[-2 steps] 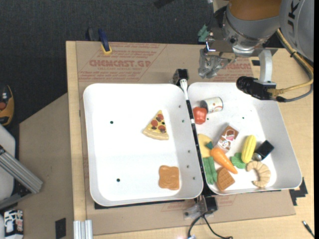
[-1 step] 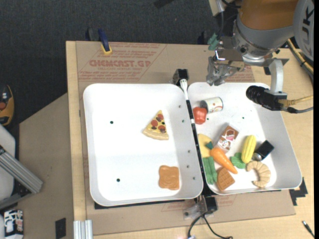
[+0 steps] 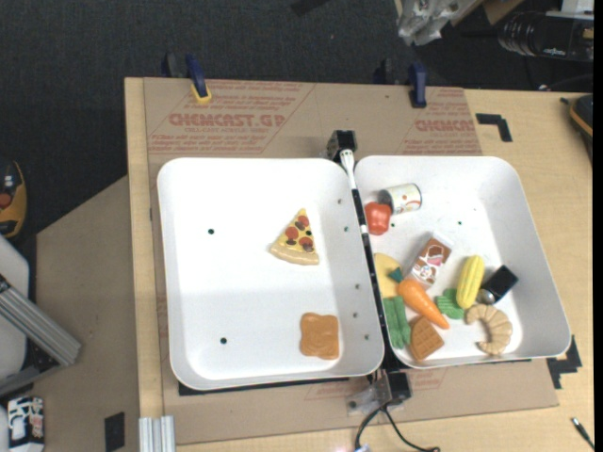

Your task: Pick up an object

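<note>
Nearest the camera, at the front edge of the worktop (image 3: 94, 252), a black cable (image 3: 391, 422) trails out from a small clamp between the two bins. In the left bin (image 3: 188, 281), a toast-coloured slice of toy bread (image 3: 319, 335) lies close to the front right corner, and farther back a toy pizza wedge (image 3: 296, 238) sits near the middle, well apart from the bread. The right bin (image 3: 528, 252) holds a crowded heap along its front and left side: a croissant (image 3: 491, 328) at the front, a brown biscuit-like piece (image 3: 426, 338) just beside a green pod (image 3: 395, 320), an orange carrot (image 3: 421, 300) lying across them at a slant, a yellow corn cob (image 3: 469, 280) touching a small black block (image 3: 500, 282), and a brown-and-white carton (image 3: 430, 261) just behind the carrot. Farther back in that bin, a red tomato-like piece (image 3: 378, 217) rests against the left wall with a small white can (image 3: 403, 198) on its side just beside it. Beyond the bins, two blue clamps (image 3: 197, 76) pin a printed cardboard sheet (image 3: 236, 111) to the worktop. At the far top edge the claw (image 3: 421, 12) hangs blurred above the dark floor, well apart from every object; I cannot tell whether it is wide or narrow.
</note>
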Controlling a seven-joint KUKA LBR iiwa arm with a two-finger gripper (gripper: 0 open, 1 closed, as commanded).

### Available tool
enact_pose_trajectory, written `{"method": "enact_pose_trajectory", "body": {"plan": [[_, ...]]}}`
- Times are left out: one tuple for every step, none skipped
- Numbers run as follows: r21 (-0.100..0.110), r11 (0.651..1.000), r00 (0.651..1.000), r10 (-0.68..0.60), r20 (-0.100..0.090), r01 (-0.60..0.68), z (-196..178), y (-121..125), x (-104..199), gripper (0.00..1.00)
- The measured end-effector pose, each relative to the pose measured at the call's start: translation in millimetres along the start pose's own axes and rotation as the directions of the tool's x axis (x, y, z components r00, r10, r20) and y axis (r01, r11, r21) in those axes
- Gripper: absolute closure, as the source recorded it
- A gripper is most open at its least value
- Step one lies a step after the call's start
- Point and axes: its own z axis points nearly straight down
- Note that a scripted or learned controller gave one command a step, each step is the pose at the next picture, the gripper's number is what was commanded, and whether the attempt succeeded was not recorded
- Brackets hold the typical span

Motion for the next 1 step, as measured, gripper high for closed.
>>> {"method": "enact_pose_trajectory", "body": {"plan": [[0.034, 0.999, 1.000, -0.001, 0.003, 0.001, 82.6, -76.9, 49.0, 1.00]]}}
